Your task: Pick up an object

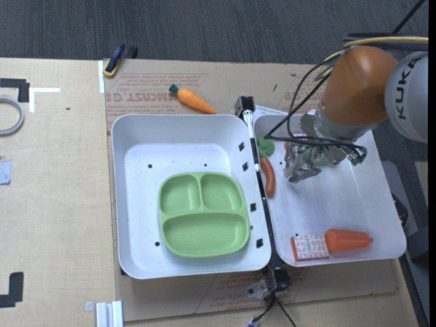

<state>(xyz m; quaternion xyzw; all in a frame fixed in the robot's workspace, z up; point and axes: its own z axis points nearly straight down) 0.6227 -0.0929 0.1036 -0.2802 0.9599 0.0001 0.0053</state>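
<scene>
— What lies nearest?
— A carton and orange cone at the right bin's near edge.
— Farther back?
— A sausage by its left wall; the gripper hovers beside it. Whether its claw is apart or together, I cannot tell.

Glossy green plastic plate, smooth white plastic bins, matt cardboard sheet, pale wooden bench

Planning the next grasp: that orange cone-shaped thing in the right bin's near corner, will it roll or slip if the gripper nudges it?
The orange cone lies on its side, so a nudge would probably send it rolling in an arc. Its smooth, glossy look hints it may slip between fingers. The small box against its wide end and the right bin wall close by may limit travel.
</scene>
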